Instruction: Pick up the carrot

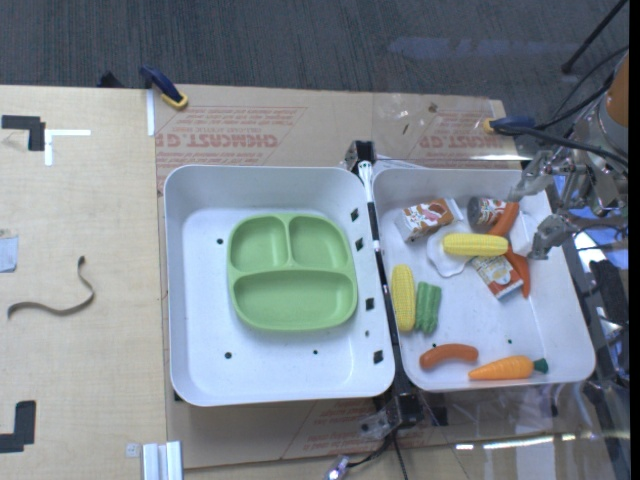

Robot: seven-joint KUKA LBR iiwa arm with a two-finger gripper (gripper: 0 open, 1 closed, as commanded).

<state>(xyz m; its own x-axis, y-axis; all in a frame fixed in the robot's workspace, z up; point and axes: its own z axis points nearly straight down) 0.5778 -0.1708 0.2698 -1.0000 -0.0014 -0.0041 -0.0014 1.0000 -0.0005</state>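
Carrot first: one of them, orange with a green stub, lying flat at the near edge of the right bin, with nothing gripping it. Just left of the carrot lies one reddish sausage. Further back from the carrot and to its left, two long pieces lie side by side and touching: one yellow corn cob and one green pod. Beyond those, straight back from the carrot, a second corn cob lies crosswise on a white piece, so two cobs in all. One small printed packet sits just behind the carrot's line, beside a thin orange-red strip. Another packet lies at the far left, and one small can sits at the far side.

Pincer stands over the right bin's far right corner, well apart from the carrot; whether its fingers are wide or narrow I cannot tell.

Left of the carrot's bin sits the second bin, holding one green divided plate with three compartments. Both rest on the surface.
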